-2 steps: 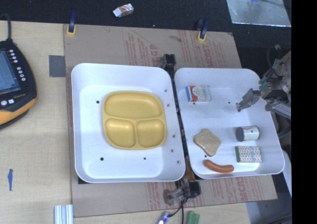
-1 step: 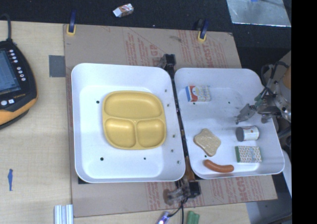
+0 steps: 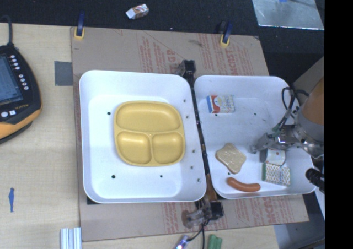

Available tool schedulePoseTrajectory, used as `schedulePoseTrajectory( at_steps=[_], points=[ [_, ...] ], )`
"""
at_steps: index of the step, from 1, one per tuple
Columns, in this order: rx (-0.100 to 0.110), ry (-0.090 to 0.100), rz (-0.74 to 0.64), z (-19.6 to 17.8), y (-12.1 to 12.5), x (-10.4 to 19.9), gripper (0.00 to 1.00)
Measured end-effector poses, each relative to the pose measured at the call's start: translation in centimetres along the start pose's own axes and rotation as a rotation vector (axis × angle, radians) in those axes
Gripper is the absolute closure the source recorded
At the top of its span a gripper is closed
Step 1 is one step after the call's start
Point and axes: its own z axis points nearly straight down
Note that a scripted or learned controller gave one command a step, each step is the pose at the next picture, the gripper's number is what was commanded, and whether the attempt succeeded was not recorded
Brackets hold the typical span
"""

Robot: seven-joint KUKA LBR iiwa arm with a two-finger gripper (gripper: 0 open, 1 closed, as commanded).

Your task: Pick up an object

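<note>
The gripper (image 3: pixel 274 144) hangs low in the right bin (image 3: pixel 248 85), just above a green patterned packet (image 3: pixel 276 173); I cannot tell its state. Left of the packet lie a toast slice (image 3: pixel 230 157) and a sausage (image 3: pixel 243 185).

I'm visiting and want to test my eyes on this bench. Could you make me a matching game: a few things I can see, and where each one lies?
Things:
1. yellow divided plate
2. small milk carton
3. sausage
4. slice of bread

Places:
A. far part of the right bin, near its left wall
B. near edge of the right bin
C. middle of the left bin
D. right bin, just beyond the sausage

Pairs: 1-C, 2-A, 3-B, 4-D
</note>
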Motion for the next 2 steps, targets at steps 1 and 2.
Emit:
schedulePoseTrajectory(
  at_steps=[1,2],
  points=[
    [0.001,-0.002,-0.003,-1.0,0.0,-0.1,1.0],
    [-0.002,0.0,-0.002,-4.6,1.8,9.3,1.0]
  ],
)
